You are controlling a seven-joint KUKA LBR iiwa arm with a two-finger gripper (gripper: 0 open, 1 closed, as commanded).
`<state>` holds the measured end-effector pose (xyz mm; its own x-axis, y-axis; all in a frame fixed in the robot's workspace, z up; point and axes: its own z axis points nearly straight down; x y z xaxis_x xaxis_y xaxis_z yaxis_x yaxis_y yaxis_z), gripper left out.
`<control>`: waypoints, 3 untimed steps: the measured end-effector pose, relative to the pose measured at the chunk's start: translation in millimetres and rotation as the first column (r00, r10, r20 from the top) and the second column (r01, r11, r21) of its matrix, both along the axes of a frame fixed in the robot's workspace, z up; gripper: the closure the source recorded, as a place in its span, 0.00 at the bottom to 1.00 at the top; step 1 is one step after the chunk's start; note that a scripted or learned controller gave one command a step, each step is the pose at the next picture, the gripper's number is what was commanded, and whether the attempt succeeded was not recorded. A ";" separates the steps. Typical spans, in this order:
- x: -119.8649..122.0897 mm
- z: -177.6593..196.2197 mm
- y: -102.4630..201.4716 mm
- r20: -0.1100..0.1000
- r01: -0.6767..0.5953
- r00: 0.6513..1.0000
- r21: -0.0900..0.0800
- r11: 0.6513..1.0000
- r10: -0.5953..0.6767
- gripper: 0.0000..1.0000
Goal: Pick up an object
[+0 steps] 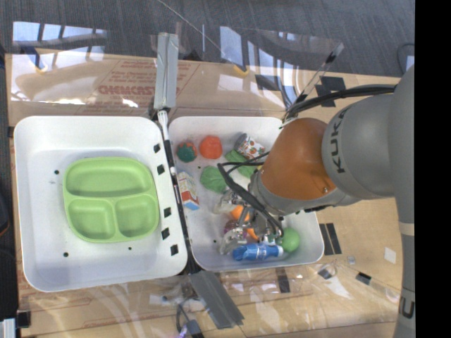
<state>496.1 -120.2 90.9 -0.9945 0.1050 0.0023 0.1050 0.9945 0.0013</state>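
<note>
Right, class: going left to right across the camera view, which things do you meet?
Green divided tray → small carton → orange ball → blue bottle → light green ball → the arm's orange band.

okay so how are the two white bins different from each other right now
The left bin carries one green divided tray; the right bin carries a jumble of small things, including an orange ball and a blue bottle. The arm's claw is down in the right bin, not the left bin. Both are shallow and white.
</note>
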 end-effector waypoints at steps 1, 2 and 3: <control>2.0 10.9 1.1 0.003 -0.009 1.000 -0.001 1.000 0.009 1.00; 2.1 10.9 1.5 0.003 -0.010 1.000 -0.001 1.000 0.010 0.00; 3.9 21.4 2.7 0.006 -0.018 1.000 -0.001 1.000 0.018 1.00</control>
